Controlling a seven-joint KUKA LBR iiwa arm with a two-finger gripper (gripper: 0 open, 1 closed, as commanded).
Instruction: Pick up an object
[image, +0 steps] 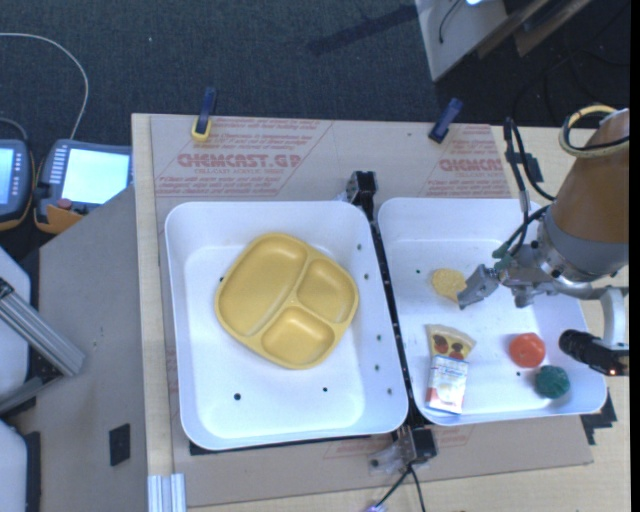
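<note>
In the right bin (400, 240) lie a small flat yellow piece (446, 282), a printed snack packet (449, 368), an orange-red ball (527, 349) and a dark green ball (551, 381). My gripper (477, 288) hangs low over this bin, its tip just right of the yellow piece and close to it; whether they touch is unclear. Nothing visibly sits in the gripper. The grey arm with its orange band (592, 205) comes in from the right, above the two balls.
The left bin (190, 330) holds a yellow divided plate (287, 299). A black clamp (362, 186) sits at the back where the bins meet. Cables (520, 160) trail from the wrist. Bare white floor lies between the packet and the balls.
</note>
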